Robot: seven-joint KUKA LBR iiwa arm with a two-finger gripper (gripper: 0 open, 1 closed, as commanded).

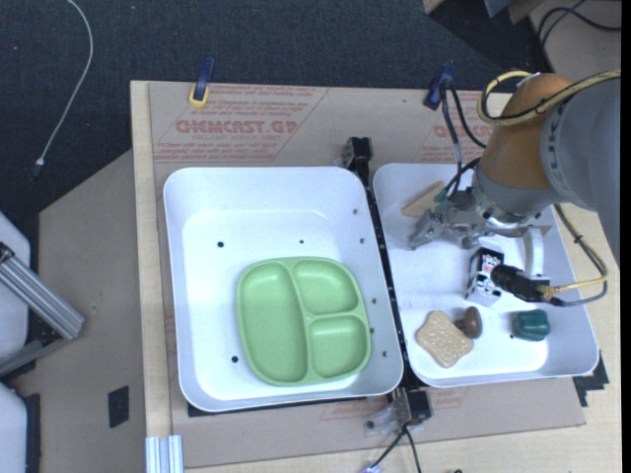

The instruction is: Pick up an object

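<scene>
Gripper (439, 227): hung over the right bin (419, 289); open or closed, couldn't tell.
Cracker (444, 339): lay well apart from it.

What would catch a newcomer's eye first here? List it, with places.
The green plate with three compartments lies in the left bin. The arm reaches over the right bin, its gripper near the far end; a tan cracker, a brown lump and a dark green thing lie at the near end.

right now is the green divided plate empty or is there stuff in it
Empty. The green plate lies flat in the left bin, right side up, and all three compartments show only bare green.
</scene>
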